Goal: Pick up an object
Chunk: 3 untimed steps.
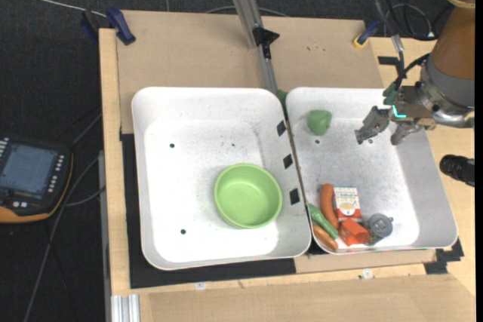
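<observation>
Items for picking, right bin (423,185):
- Green lump (319,121): small, rounded, matte, soft-looking; lies alone near the far left corner of the bin floor, just beside the dividing wall.
- Carrot (327,201): orange, tapered, with a green stem end; lies near the front wall among a cluster.
- Small box (346,199): white with orange print, just right of the carrot, touching it.
- Red piece (352,231): blocky, glossy, below the box; exact shape hard to make out.
- Grey round piece (379,224): dull, disc-like, at the right end of the cluster; details too small to read.
- A second orange piece lies at the front edge, partly covered by the others.

Left bin (162,162): holds one green bowl (247,194), smooth plastic, round, upright, near the front right.

Gripper (386,130): dark metal, hangs over the right part of the right bin, well apart from the green lump and from the cluster. Its two fingers stand spread apart with nothing between them. The arm's orange band is cut off at the right edge.

Bins: shallow, white, speckled plastic, rounded corners, touching side by side on a tan wooden bench (196,49).
</observation>
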Motion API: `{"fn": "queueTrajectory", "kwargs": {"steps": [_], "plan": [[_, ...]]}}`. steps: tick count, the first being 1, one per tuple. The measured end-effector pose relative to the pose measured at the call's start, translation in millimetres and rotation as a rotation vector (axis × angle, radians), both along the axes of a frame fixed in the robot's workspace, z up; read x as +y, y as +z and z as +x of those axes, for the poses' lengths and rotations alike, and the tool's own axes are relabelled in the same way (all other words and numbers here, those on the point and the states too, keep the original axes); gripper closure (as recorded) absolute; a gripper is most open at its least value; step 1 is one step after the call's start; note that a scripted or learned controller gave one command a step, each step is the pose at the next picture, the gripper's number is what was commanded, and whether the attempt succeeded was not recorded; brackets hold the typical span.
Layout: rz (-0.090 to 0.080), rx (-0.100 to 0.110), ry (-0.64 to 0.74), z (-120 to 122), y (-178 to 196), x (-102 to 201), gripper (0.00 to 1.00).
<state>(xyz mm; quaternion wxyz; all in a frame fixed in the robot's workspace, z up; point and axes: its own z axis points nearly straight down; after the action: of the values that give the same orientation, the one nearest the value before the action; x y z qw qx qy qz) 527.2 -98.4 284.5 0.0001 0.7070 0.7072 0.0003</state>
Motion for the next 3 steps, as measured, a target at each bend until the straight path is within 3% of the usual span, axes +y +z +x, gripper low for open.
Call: {"fn": "queueTrajectory", "kwargs": {"steps": [1, 3], "plan": [[0.0, 0.0, 0.0, 0, 0, 0, 0.0], [0.0, 0.005, 0.0, -1, -104, 3, 0.0]]}}
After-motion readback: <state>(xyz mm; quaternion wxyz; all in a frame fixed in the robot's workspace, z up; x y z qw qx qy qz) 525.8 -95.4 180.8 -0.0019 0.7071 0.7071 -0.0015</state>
